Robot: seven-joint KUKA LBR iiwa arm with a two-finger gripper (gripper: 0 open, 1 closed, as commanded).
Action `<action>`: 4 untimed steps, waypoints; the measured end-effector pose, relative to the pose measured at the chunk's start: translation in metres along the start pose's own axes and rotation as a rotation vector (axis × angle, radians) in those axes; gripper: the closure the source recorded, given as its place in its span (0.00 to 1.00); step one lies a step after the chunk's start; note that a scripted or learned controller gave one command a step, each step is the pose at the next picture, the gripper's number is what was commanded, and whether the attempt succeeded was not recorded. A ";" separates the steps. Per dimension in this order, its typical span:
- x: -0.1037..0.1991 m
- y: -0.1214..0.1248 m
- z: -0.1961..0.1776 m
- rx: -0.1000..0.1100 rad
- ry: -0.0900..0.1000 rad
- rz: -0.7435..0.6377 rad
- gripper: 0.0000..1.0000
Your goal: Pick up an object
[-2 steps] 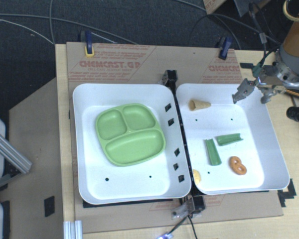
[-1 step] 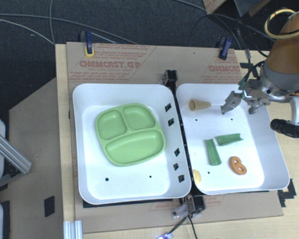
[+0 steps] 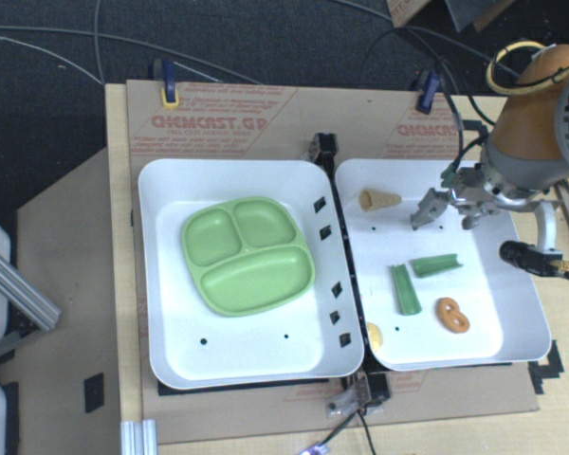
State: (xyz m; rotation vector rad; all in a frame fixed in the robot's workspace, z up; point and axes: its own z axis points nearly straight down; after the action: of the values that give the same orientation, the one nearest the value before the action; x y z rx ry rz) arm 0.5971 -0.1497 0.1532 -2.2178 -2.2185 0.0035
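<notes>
you're looking down on two white bins side by side. the left bin point(image 3: 161, 254) carries a green divided plate point(image 3: 247, 254), lying flat near its middle. the right bin point(image 3: 512, 344) has the loose pieces: a small tan cone point(image 3: 379, 199) up at 11 o'clock, two green sticks near the centre, one point(image 3: 405, 289) running 12 to 6 and the other point(image 3: 435, 265) lying crosswise just at its upper end, an orange pretzel-shaped piece point(image 3: 451, 315) at 5 o'clock, and a small yellow piece point(image 3: 373, 334) against the left wall at 7 o'clock. your arm point(image 3: 531, 112) comes in from 3 o'clock, and the gripper point(image 3: 449, 211) sits over the upper part of the right bin, its two fingers point(image 3: 427, 212) spread wide with nothing between them. the cone lies to its 9 o'clock, apart from the fingers; the crosswise stick lies just below at 6 o'clock.
</notes>
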 end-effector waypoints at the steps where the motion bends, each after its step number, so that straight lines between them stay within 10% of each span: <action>1: 0.003 0.000 0.042 0.000 0.000 0.000 0.00; 2: 0.003 0.001 0.029 -0.005 0.000 0.000 1.00; 4: 0.001 0.007 -0.073 -0.010 -0.003 -0.001 1.00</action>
State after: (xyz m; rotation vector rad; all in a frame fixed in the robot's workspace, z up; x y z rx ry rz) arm 0.6041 -0.1484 0.2260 -2.2234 -2.2258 -0.0047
